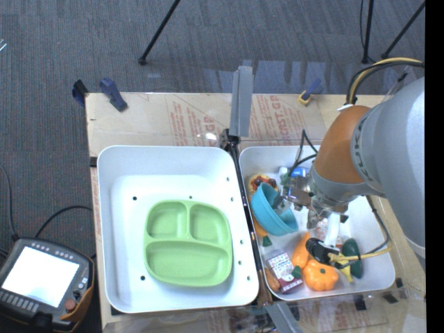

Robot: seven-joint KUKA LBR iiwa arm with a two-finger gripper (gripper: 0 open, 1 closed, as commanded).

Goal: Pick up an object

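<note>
The right bin (386, 250) holds a pile of small objects. A blue bowl (272, 211) lies tilted against the bin's left wall. Below it sit an orange toy pumpkin (320, 277), an orange piece (301, 252), a small red box (281, 263) and a dark green item (350, 248) with a yellow strip (361, 257). My gripper (320, 220) reaches down into the middle of this bin, just right of the blue bowl and above the pumpkin. The grey wrist with its orange band (340, 151) covers the gripper's upper part.
The left bin (114, 165) bears a light green divided plate (188, 243) in its middle. A grey upright post (241, 103) stands at the back between the bins. A handheld screen (45, 276) lies at the bottom left, off the bench. Tripod legs cross the floor behind.
</note>
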